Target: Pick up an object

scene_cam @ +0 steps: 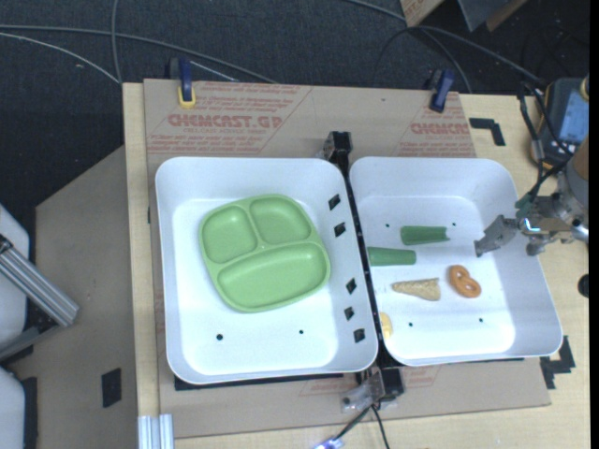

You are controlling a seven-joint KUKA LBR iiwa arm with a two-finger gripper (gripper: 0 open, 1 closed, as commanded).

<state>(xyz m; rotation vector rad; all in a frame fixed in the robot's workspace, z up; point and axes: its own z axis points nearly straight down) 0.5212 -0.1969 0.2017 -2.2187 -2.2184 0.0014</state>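
The left bin [178,279] holds a green divided plate [265,252], lying flat in the bin's upper middle. The right bin [524,325] holds two green pieces, one [424,236] above the other [390,256] near the dividing wall, a tan wedge [417,289] below them, an orange pretzel [463,282] right of the wedge, and a small yellow bit [385,325] at the bin's lower left. The gripper [510,234] hangs at the right bin's right rim, at the frame's right edge; whether its jaws are spread or pressed together cannot be told, and nothing is seen between them. The pretzel lies nearest, apart from it. Bare white floor lies open around each piece.
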